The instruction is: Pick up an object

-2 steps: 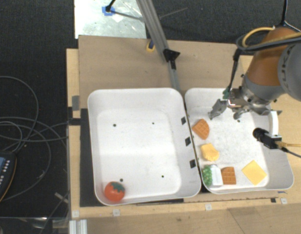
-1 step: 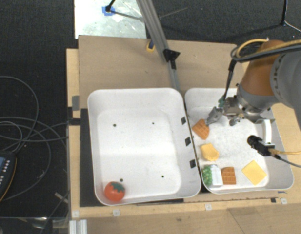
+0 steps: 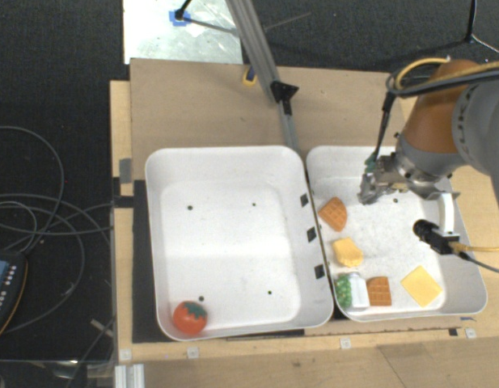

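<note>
we see the two-finger gripper (image 3: 370,194) low over the upper part of the right shallow white bin (image 3: 472,297), arm coming in from the right. we cannot tell how the jaws stand, and nothing shows between them.

five loose things lie in the right bin, one of each:
- one orange waffle-textured wedge (image 3: 333,213), at the left wall, near the gripper but apart from it, lower left of it. its long axis runs diagonal, narrow end toward upper right.
- one pale yellow lumpy block (image 3: 348,253), just below the wedge, roughly square, no clear long axis.
- one white packet with a green end (image 3: 349,290), at the lower left corner, long axis near vertical in the view, green end to the left side.
- one brown ridged rectangular biscuit (image 3: 378,291), touching or just beside the packet on its right, long axis near vertical.
- one flat yellow square slice (image 3: 421,285), lower right area, turned like a diamond, apart from the rest.

the left shallow white bin (image 3: 160,168) holds one round red tomato with a green stalk (image 3: 189,317), in its lower left corner, well apart from the gripper.
</note>
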Robot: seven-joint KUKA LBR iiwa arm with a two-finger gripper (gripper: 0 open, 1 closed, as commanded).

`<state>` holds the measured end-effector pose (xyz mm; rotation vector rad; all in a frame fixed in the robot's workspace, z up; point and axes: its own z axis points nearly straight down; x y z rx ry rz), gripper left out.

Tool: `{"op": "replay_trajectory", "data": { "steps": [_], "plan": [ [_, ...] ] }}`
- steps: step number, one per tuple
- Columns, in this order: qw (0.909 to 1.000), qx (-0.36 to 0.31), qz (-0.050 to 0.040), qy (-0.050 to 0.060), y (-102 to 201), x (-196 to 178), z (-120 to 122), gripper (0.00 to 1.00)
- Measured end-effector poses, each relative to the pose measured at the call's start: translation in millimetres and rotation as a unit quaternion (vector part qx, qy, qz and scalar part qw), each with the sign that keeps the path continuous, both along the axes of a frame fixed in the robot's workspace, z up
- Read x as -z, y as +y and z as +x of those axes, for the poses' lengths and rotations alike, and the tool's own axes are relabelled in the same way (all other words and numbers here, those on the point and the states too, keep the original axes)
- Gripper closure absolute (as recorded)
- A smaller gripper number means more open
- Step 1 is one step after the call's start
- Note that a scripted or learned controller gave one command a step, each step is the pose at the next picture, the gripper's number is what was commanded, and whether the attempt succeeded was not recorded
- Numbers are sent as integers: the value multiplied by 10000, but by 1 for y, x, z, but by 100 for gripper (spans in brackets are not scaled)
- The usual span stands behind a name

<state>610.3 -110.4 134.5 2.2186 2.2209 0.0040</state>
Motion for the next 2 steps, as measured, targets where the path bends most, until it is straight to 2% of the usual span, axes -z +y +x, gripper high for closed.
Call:
{"op": "replay_trajectory", "data": {
  "steps": [1, 2],
  "plan": [
    [10000, -8, -9, -25, -5, -64, 3, 100],
    [10000, -14, -4, -3, -6, -89, 4, 100]
  ]
}}
